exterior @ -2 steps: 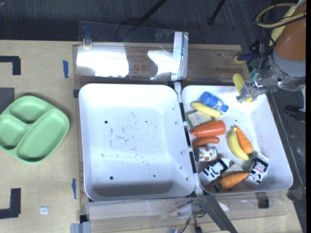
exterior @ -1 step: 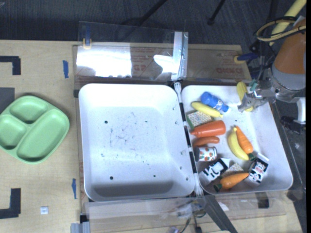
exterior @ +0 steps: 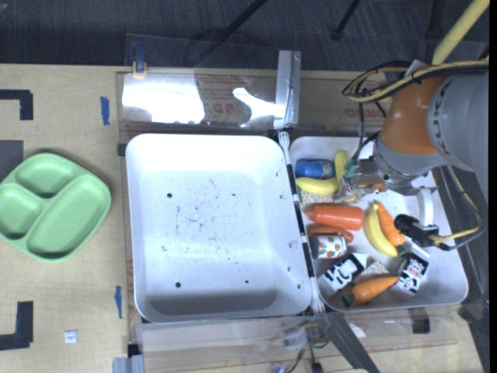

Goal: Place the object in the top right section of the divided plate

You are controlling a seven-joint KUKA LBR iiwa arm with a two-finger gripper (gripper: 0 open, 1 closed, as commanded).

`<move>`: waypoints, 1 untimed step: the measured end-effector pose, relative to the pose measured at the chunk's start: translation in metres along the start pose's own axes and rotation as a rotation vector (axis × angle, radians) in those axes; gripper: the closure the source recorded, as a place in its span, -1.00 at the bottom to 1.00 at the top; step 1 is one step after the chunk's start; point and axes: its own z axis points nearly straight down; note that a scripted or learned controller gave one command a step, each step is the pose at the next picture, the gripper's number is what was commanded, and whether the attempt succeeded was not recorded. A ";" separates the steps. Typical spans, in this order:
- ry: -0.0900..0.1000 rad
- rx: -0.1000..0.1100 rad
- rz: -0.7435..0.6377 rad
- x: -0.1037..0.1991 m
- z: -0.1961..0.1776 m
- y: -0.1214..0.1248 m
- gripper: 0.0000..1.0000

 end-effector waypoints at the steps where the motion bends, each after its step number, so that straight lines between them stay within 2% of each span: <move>1: 0.002 0.005 0.063 0.117 -0.092 -0.061 1.00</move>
